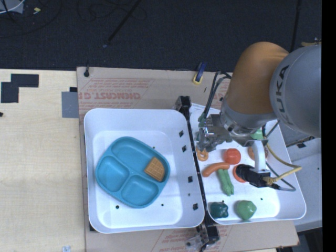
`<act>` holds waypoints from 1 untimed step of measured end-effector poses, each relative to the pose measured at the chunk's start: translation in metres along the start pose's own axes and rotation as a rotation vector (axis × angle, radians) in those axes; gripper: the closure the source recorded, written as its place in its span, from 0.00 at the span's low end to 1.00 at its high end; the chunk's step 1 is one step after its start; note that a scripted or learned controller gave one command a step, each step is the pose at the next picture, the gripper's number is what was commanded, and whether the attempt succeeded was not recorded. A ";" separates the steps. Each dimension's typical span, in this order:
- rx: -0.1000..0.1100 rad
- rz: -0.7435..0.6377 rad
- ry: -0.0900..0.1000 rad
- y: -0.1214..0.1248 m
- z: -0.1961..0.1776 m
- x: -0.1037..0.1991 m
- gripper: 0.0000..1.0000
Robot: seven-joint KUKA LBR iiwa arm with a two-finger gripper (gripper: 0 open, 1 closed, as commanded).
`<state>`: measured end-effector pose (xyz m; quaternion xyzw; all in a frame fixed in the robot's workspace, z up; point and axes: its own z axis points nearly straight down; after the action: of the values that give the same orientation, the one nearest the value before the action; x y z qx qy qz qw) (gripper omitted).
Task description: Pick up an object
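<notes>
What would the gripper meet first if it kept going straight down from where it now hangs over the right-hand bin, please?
Probably the small orange ring lying just under the gripper, near the bin's left wall. The orange sausage-like piece lies a little further on. Depth is unclear from this slanted view, so it might reach bare bin floor instead.

Definitely a robotics lab, not anyone's kitchen. You've got a big grey-and-orange industrial arm [273,88] over a plywood bench [37,156], two white bins [92,140] clamped onto cardboard [131,91], loose cables [31,4] lying on dark carpet behind, and plastic toy food [231,155] instead of real stuff.
</notes>
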<state>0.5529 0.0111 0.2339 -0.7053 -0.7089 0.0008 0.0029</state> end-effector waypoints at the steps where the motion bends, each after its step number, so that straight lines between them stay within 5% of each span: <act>1: 0.000 0.003 -0.001 -0.020 0.000 0.044 1.00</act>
<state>0.5325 0.0552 0.2340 -0.7064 -0.7078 0.0012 0.0022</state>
